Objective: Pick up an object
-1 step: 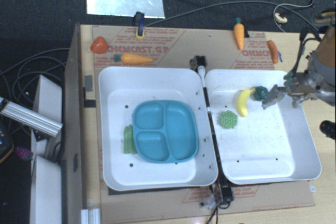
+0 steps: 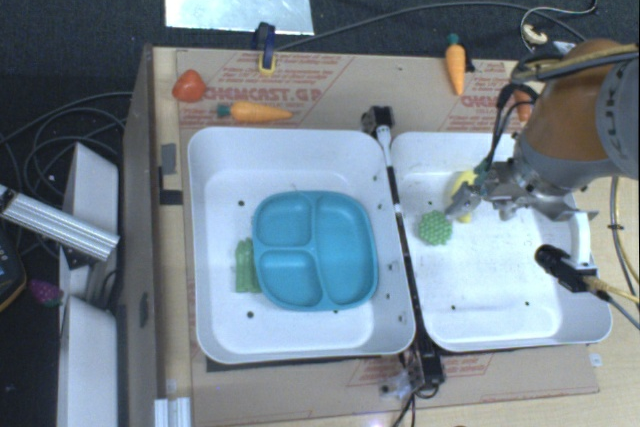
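Where arm (image 2: 575, 115) bends, pincer (image 2: 462, 203) low.

Small carrot (image 2: 456, 65) is on the cardboard (image 2: 330, 80) up past the gripper (image 2: 468, 200); long carrot (image 2: 255, 112) and tomato (image 2: 189, 86) are way off to its left.

Blue plate (image 2: 315, 250) (bins (image 2: 300, 155) white), green ball (image 2: 435, 228)

Right bin (image 2: 500, 320) floor open; green ball (image 2: 435, 228) near divider.
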Available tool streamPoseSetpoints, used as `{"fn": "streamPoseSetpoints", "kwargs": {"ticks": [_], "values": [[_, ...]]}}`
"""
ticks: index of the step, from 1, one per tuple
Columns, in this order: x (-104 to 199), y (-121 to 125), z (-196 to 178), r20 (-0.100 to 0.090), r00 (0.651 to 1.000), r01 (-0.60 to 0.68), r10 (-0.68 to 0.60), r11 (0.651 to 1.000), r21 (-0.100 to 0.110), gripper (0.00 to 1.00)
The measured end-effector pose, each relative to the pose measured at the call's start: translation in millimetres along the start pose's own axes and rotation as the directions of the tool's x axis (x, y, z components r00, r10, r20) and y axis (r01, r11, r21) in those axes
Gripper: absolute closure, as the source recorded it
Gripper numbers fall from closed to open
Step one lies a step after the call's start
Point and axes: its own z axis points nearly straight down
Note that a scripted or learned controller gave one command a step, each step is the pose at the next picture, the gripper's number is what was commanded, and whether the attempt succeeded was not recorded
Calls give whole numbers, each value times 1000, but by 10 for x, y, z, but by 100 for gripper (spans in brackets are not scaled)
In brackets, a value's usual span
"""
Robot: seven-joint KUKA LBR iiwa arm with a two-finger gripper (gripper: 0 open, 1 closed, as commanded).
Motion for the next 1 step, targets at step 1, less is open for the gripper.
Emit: {"fn": "streamPoseSetpoints", "kwargs": {"ticks": [1], "values": [[12,532,783,1,1000,0,0,1000,-3,0]]}}
